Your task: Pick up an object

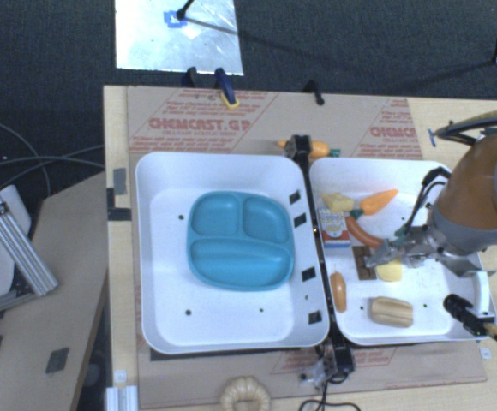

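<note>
A: Bins?
B: Both white bins (158,229) look like smooth plastic, slight sheen. Blue divided plate (238,239) in the left one, also plastic, matt-ish.
A: Under them?
B: Brown cardboard sheet (257,118) with red print, dull and papery. Bench (77,255) at lower left looks like pale wood or board, matt.
A: Top of frame?
B: Shiny silver panel (178,24) at upper left, foil or metal, reflective. Dark floor (368,24) looks like rough carpet.
A: Arm?
B: Orange band (486,191) at right edge, smooth and glossy. Toy food in right bin, e.g. the carrot (377,201) and bread roll (392,312), looks like smooth plastic.
</note>
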`<state>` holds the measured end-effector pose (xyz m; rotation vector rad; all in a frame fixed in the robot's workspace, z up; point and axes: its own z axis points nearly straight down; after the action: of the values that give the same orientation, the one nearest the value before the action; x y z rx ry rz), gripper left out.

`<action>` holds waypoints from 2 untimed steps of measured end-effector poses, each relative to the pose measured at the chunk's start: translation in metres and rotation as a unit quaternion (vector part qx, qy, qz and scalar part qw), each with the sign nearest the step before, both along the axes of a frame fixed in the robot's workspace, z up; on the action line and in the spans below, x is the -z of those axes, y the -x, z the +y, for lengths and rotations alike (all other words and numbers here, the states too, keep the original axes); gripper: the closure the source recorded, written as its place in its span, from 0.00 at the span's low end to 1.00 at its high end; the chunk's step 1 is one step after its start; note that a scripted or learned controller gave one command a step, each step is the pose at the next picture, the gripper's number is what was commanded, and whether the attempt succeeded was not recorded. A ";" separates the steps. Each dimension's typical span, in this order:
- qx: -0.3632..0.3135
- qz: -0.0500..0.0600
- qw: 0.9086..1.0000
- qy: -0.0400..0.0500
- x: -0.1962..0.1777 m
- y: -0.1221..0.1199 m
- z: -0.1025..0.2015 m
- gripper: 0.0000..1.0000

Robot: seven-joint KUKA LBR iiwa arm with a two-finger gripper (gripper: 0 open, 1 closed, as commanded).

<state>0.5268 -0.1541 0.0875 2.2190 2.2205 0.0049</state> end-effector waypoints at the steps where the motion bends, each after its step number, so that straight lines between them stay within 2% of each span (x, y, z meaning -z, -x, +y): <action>1: -0.001 -0.003 1.000 -0.001 -0.011 -0.002 0.001 1.00; 2: -0.002 0.000 1.000 0.001 -0.072 0.002 0.004 1.00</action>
<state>0.5244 -0.1497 0.1600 2.2144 2.2230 0.0035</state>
